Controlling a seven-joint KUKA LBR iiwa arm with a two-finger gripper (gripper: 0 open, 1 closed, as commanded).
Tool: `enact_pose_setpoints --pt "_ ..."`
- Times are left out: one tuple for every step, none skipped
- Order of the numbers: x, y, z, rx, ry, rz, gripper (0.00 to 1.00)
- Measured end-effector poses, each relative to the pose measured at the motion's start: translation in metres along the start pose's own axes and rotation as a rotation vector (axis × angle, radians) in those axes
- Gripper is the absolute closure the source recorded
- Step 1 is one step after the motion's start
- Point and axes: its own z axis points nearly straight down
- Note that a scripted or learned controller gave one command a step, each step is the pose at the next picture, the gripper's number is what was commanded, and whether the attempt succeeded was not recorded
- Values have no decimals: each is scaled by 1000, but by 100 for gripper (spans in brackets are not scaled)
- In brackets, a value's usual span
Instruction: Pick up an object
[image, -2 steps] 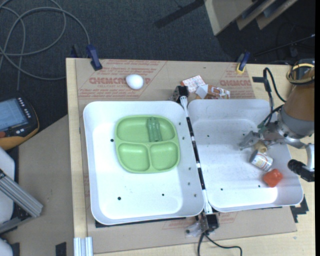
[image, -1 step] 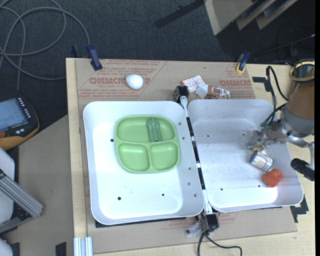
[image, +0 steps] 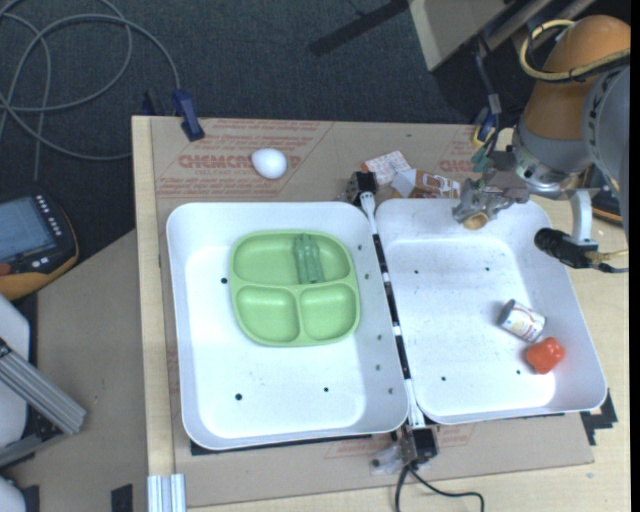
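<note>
Camera view has the arm (image: 575, 90) reaching in from the upper right, with the gripper (image: 480, 208) poised over the far rim of the right bin (image: 450, 300); whether it is open or closed cannot be told from this angle, and nothing can be made out between its tips. Two loose things lie in the right bin, both near its right wall and well apart from the gripper, toward the near side: a small white bottle (image: 522, 321) lying on its side, and just beside it, a little nearer the front, a red object (image: 544, 355), the two close to touching. The left bin (image: 200, 380) carries a green divided plate (image: 296, 288) with three compartments; a green stick-like piece (image: 307, 259) lies in the far right compartment. On the bench (image: 150, 300) behind the bins sits a white egg-shaped object (image: 268, 162), and a few crumpled wrappers (image: 400, 175) lie near the gap between the bins, left of the gripper
</note>
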Motion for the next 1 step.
enact_pose_setpoints --pt "113 -34 -15 4 1 0 100"
